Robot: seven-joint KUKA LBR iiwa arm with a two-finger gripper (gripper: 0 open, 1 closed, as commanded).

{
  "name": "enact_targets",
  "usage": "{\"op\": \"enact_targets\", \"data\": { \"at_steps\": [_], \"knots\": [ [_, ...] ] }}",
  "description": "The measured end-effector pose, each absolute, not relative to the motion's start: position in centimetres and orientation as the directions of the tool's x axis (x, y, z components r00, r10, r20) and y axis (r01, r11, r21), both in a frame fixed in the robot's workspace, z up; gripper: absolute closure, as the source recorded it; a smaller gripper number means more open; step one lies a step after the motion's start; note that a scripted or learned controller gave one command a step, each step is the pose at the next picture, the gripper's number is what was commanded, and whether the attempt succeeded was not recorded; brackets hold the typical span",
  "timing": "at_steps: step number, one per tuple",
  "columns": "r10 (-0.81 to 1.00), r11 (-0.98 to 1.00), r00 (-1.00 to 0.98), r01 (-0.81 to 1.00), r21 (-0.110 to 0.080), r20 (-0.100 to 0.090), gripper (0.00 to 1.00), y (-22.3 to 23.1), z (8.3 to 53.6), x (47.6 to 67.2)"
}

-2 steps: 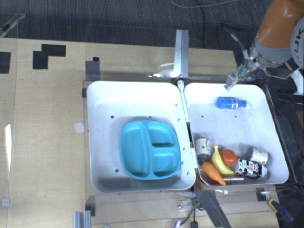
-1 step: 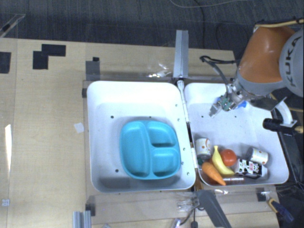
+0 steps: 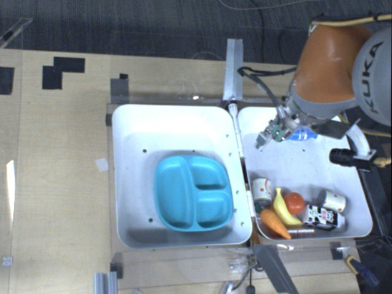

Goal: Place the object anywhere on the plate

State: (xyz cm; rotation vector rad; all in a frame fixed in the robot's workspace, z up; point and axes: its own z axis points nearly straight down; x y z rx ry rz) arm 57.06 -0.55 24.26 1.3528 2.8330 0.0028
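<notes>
My claw (image 3: 269,136) hangs over the far part of the right bin (image 3: 361,225) — I cannot tell its state. The objects cluster (image 3: 288,210) toward the near edge; the blue plate (image 3: 193,192) lies in the left bin (image 3: 131,164).

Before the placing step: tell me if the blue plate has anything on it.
Empty. The blue plate lies in the left bin, and all its compartments show bare blue.
</notes>
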Motion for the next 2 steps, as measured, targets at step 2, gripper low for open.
{"op": "enact_targets", "data": {
  "at_steps": [2],
  "knots": [
    [0.779, 0.626, -0.626, 0.779, 0.005, -0.005, 1.0, -3.77, 34.97, 63.11]
  ]
}}
